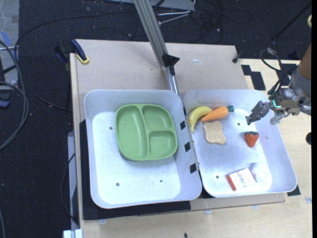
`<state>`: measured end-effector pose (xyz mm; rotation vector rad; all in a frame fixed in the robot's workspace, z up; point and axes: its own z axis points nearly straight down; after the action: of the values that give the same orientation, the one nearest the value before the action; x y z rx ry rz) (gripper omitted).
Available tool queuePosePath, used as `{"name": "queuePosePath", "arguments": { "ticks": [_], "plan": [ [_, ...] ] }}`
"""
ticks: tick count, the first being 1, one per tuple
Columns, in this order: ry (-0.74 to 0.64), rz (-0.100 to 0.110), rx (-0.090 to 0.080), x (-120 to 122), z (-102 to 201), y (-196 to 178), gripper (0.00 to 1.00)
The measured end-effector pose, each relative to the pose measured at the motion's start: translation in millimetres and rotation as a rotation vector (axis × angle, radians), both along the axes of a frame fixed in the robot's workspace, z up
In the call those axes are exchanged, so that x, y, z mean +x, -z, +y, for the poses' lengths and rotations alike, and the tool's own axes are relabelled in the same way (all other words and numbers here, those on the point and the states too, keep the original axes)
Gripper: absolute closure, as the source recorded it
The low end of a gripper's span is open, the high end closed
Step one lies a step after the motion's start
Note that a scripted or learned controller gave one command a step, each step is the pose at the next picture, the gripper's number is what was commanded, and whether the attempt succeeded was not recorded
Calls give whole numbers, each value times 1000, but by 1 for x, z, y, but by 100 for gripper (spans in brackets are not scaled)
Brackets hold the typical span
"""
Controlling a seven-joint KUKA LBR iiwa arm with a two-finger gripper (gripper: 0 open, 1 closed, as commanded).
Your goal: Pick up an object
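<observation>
The right bin (277,152) holds a yellow banana (197,115), an orange carrot (216,114), a slice of bread (215,132), a red strawberry (251,139) and a small red and white box (241,178). My gripper (265,114) hovers over the bin's upper right part, above and right of the strawberry. Its two dark fingers are spread apart, and nothing lies between them.
The left bin (99,177) carries a green divided plate (146,132). A metal pole (153,29) slants down to the gap between the bins. Black clips (190,145) sit along the seam. Cables lie on the floor around the bench.
</observation>
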<state>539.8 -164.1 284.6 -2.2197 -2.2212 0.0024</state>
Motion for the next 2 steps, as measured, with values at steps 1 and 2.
{"name": "queuePosePath", "arguments": {
  "ticks": [1,2],
  "plan": [
    [0,-2,0,0,0,-1,0],
    [2,2,0,3,-6,45,0]
  ]
}}
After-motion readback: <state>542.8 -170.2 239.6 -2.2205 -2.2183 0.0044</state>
